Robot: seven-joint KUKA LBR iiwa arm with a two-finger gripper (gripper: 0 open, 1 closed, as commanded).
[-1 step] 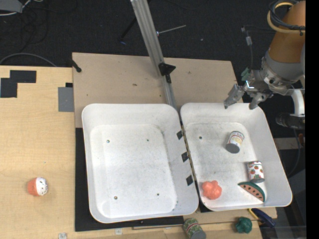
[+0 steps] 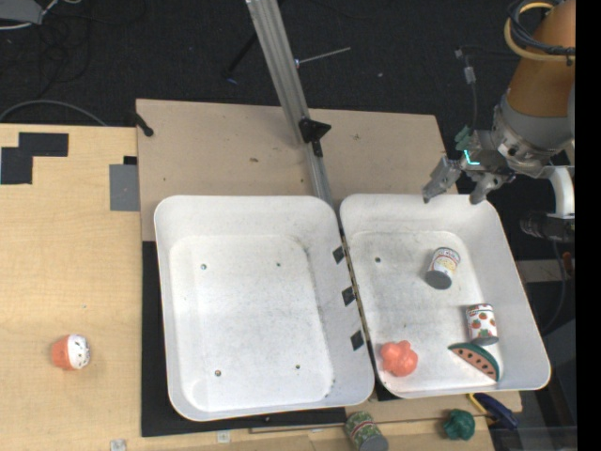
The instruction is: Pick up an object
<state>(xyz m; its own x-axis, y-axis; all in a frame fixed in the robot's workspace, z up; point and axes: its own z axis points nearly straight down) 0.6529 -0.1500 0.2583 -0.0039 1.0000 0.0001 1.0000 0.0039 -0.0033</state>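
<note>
My two white bins sit side by side: the left bin [image 2: 246, 308] and the right bin [image 2: 404, 242]. My gripper [image 2: 460, 182] hovers over the right bin's far rim, fingers spread, pinching nothing. Below it lie a watermelon slice [image 2: 474, 360], red fruit [image 2: 398, 358], grey can [image 2: 442, 267] and small strawberry-print can [image 2: 481, 323].
</note>
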